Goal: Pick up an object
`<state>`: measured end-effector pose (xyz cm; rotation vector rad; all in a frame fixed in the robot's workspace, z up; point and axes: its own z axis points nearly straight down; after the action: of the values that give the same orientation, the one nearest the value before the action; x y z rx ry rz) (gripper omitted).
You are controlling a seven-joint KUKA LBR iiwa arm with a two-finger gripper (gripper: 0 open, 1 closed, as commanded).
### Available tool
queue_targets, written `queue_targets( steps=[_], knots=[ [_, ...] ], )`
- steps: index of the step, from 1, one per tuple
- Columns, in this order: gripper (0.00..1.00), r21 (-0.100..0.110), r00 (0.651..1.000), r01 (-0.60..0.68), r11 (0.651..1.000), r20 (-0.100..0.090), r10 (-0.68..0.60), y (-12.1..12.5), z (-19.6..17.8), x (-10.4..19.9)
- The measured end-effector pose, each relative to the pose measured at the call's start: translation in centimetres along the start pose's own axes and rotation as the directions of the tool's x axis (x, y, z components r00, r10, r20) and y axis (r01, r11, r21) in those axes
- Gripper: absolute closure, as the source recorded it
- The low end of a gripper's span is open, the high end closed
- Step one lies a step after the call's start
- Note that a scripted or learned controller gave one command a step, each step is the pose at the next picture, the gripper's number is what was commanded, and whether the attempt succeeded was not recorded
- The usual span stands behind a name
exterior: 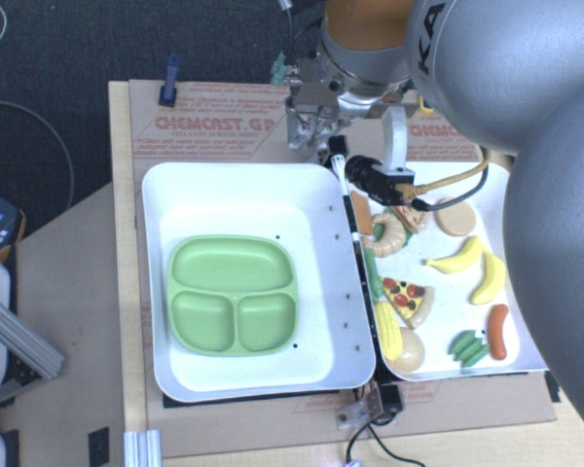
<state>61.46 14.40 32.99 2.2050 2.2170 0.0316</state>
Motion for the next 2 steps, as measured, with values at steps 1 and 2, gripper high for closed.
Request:
queue_targets(
  steps=[1,2],
  knots=[
    [1.0,0.032,1.0,0.001,0.999,0.002,-0.001,-8.0,1.6,4.1],
    [1.0,0.032,1.0,-0.004,0.999,0.005,0.004,-13.9,2.2,3.7]
  ],
)
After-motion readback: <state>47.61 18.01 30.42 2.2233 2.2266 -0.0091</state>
